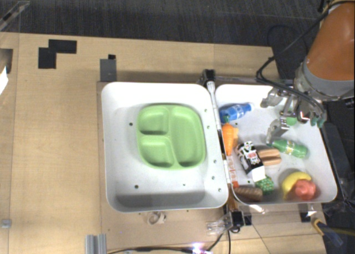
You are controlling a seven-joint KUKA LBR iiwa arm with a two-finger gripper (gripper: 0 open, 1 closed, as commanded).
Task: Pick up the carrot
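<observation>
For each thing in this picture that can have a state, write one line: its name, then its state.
carrot: lying in the right bin by the divider, not held.
blue bottle: on its side.
green bottle: on its side, just below the gripper.
green plate: flat in the left bin, right way up.
gripper: above the right bin, nothing between its fingers.
</observation>
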